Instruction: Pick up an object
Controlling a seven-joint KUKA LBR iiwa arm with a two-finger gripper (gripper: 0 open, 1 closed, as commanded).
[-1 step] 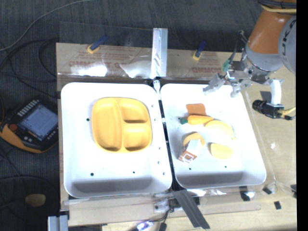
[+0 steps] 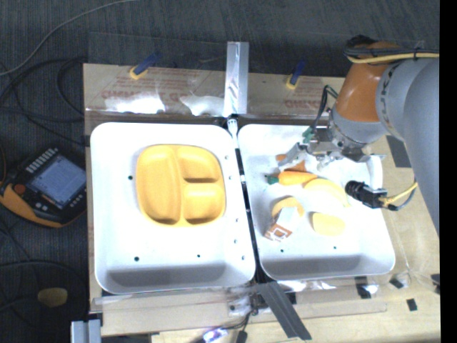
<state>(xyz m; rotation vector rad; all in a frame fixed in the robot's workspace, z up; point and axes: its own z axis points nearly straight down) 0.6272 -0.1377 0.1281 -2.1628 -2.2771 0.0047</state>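
Low over the right bin, claw (image 2: 313,151) above a carrot.
Whether its fingers are spread cannot be told. Below it lies the orange carrot (image 2: 294,178), the likely target, among yellow pieces (image 2: 327,222); the yellow tray (image 2: 181,184) sits in the left bin (image 2: 107,213), well apart.

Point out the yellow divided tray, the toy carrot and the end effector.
yellow divided tray (image 2: 178,184): camera view, on its central divider.
toy carrot (image 2: 294,179): camera view, middle of its orange body.
end effector (image 2: 321,151): camera view, between its fingertips.
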